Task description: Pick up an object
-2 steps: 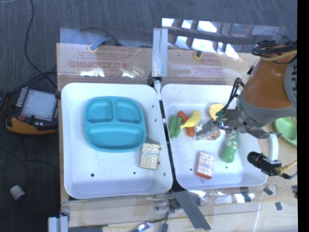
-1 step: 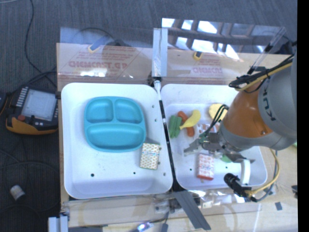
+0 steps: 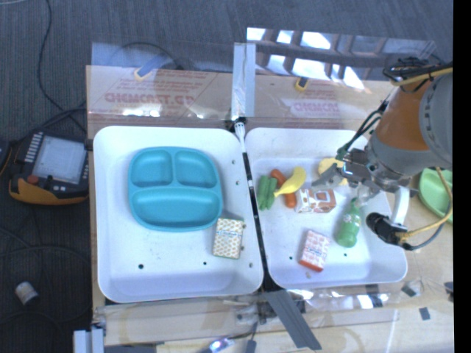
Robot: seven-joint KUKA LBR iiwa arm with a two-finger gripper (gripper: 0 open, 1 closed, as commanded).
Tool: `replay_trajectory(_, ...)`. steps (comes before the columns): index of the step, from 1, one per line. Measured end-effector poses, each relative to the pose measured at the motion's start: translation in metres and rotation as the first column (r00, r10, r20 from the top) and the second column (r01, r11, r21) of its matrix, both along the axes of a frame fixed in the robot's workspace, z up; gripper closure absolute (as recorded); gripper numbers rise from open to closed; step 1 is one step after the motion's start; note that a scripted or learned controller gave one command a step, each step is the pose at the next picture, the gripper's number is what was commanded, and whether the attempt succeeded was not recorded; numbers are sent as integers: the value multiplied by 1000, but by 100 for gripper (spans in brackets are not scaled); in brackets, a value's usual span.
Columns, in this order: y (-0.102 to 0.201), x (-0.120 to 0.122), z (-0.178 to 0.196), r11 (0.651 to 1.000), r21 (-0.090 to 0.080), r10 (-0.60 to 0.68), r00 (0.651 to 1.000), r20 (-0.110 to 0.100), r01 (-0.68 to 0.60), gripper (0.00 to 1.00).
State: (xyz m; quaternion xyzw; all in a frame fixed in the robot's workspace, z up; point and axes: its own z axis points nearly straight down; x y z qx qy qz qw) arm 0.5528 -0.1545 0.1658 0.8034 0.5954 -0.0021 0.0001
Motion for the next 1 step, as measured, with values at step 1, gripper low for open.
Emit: replay_trajectory(1, -40, 3, -48, 1000, -7, 0, 999, 44, 1, 0)
